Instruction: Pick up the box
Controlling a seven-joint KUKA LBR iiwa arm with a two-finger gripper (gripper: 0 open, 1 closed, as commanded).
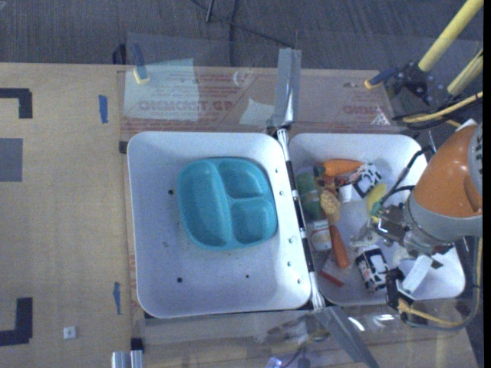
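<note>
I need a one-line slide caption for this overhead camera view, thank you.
KUKA arm reaching over the cluttered right bin; teal divided plate in the left bin.

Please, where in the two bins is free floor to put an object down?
The left bin has bare floor all around the blue divided plate, widest between plate and near wall. The right bin is crowded: toys pile along its left wall and the arm covers its right part.

— What did you have on the tabletop (61, 205)?

— You had two shallow white bins side by side: the left bin (153, 282) and the right bin (449, 282), their inner walls touching.

— Anything else lying on the wood?

— You had blue tape strips (103, 108) near the left bin's far corner, and black corner marks (21, 102) at the left edge.
</note>
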